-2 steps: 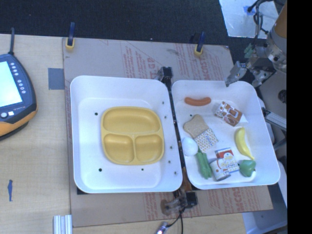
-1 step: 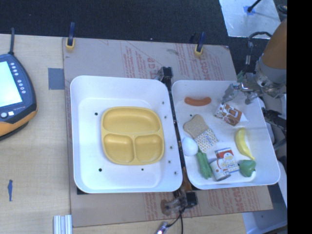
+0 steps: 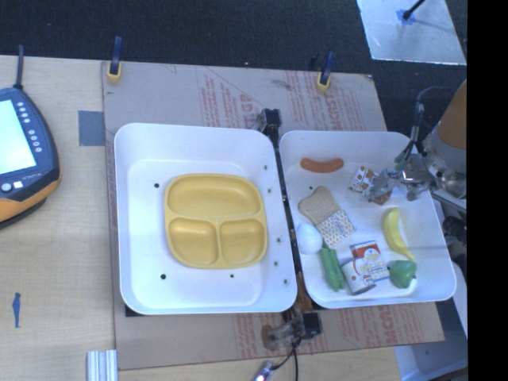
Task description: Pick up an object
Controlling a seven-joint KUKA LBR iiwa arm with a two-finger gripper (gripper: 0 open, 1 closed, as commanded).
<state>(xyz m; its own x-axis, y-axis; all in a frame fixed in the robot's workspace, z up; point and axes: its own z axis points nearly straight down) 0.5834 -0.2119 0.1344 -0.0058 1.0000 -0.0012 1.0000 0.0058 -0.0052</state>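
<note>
**Camera view: my gripper low over the right bin's far right side**

My arm reaches in from the right, and my gripper hangs over the far right part of the right bin. I cannot tell how it is set, and nothing shows clearly between its tips.

The things I could pick lie crowded in that bin. Just beside my gripper, toward the bin's middle, sits a small red-and-white packet. Nearer the far edge lies a sausage. Below my gripper, along the right wall, a banana lies lengthwise. A slice of bread sits mid-bin, touching a patterned packet on its near side. A white egg rests against the left wall. Along the near edge a green cucumber, a small carton with a red label and a green pepper lie side by side, close together.

The left bin holds a yellow divided plate at its centre. Both bins sit on a cardboard sheet clamped at the far edge. A teach pendant lies on the bench at the left edge, well apart from the bins.
</note>
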